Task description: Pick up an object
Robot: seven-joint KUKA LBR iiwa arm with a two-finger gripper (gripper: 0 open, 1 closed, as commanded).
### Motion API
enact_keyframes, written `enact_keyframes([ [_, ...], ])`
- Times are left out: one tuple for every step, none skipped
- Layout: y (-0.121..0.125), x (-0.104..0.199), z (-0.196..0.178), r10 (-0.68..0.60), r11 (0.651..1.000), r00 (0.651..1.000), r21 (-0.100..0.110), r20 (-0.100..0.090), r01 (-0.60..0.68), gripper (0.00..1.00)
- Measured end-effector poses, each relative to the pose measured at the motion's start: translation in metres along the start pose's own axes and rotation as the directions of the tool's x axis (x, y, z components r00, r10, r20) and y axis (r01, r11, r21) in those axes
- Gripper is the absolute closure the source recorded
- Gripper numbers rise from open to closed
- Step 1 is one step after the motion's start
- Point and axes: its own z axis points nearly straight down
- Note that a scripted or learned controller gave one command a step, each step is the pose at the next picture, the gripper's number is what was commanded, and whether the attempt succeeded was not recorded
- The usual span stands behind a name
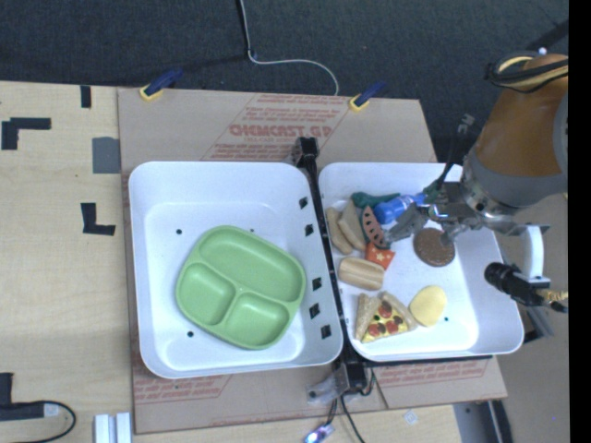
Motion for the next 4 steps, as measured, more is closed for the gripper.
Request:
enact_keyframes([
  [-0.001, 0.011, 0.14, 0.0, 1.0, 1.0, 0.014, -0.003, 0.0, 0.0],
  [-0.013, 0.012, 0.16, 0.001, 1.0, 1.0, -0.002, 0.001, -0.001, 0.0],
  [-0.047, 0.076, 0.048, -0.006, 1.0, 1.0, -0.006, -0.003, 0.006, 0.0],
  [-0.046, 0.123, -0.06, -0.007, 1.0, 1.0, -0.011, -0.002, 0.007, 0.0],
])
